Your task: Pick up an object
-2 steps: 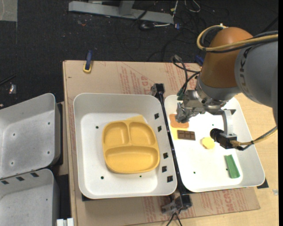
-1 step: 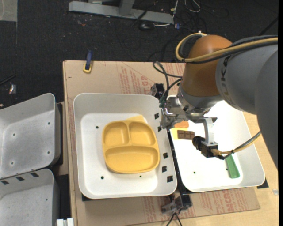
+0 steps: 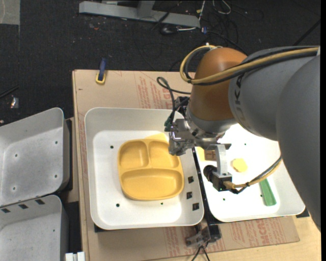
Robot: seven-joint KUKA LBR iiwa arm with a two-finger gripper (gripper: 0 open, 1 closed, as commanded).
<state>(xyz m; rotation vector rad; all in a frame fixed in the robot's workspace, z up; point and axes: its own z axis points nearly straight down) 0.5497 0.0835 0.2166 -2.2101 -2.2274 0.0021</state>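
The end effector [image 3: 175, 145] hangs below the arm's orange band [image 3: 216, 89], over the inner edge of the left bin [image 3: 102, 168], at the upper right rim of the yellow tray [image 3: 150, 171]. Its finger state cannot be determined: the wrist housing and cabling cover the tips, and no object is visible between them. Object count: one yellow tray, one yellow round piece [image 3: 239, 165], one green stick [image 3: 268, 193]. The yellow tray is a rounded, shallow plate with three compartments, two small ones at the top and one wide one below; it lies flat in the middle of the left bin and is slightly rotated. The yellow round piece lies in the right bin [image 3: 254, 209], near the wrist; the green stick lies further right in the same bin, close to the lower rim, well apart from the tray. Two white bins stand side by side, touching along their inner edges, on a brown cardboard sheet [image 3: 127, 89] that covers the desk. A blue-and-yellow clip [image 3: 101, 71] sits at the upper left edge of the cardboard. Two further white trays [image 3: 30, 153] lie to the left, off the cardboard. The floor [image 3: 51, 35] is dark, with cables and a grey rail [image 3: 137, 12] at the top.
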